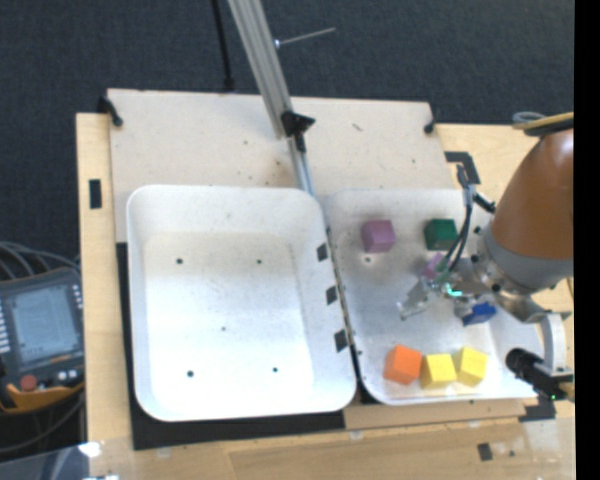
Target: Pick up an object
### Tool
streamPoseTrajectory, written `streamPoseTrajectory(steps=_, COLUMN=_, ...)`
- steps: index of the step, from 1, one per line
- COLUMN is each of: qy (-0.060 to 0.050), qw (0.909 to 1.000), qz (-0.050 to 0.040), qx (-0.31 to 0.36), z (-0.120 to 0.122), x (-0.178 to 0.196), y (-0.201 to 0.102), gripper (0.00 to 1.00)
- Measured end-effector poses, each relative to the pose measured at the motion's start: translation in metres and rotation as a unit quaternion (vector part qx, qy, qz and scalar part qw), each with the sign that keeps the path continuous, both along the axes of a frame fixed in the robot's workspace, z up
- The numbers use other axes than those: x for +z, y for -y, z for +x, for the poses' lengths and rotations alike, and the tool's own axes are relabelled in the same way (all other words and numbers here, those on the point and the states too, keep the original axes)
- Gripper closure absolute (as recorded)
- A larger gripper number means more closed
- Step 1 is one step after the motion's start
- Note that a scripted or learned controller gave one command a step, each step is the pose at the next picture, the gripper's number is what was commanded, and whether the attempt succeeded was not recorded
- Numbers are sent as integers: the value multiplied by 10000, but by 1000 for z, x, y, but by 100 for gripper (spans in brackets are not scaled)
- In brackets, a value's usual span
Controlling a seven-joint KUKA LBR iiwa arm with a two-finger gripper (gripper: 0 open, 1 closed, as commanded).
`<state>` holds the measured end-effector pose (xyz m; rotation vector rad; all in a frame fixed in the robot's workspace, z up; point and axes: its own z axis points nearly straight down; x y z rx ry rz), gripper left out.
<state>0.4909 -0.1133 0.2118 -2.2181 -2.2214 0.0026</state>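
**K:** Status from the overhead camera: arm (540, 203) comes in from the right, orange band over the right bin (380, 393). Gripper (422, 293) is low inside that bin, roughly mid-bin, pointing left.

**M:** Open or closed?

**K:** Can't tell. Tip is a blur of metal and cable, with a small green light by it. Nothing visibly held.

**M:** Where are the objects?

**K:** All in the right bin. Purple cube (378, 234) near the far wall, just left of centre. Green cube (440, 233) to its right, partly behind the wrist cables. Along the near wall, a row: orange block (403, 364), then yellow cube (439, 369), then a second yellow cube (472, 365), each close beside the next. Blue piece (477, 313) sits right under the wrist, mostly hidden.

**M:** Gripper touching any of them?

**K:** No contact that I can make out. Tip sits between the purple cube and the orange block, apart from both.

**M:** Left bin?

**K:** Left bin (140, 208) sits beside the right one, rims nearly meeting. Metal pole (265, 58) slants up behind the bins. Pendant (35, 323) lies off the bench at far left.
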Motion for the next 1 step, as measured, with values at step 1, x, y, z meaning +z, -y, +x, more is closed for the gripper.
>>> streamPoseTrajectory(steps=1, qy=25, qw=10000, qz=-4, qx=-23, z=1, x=2, y=0, gripper=0)
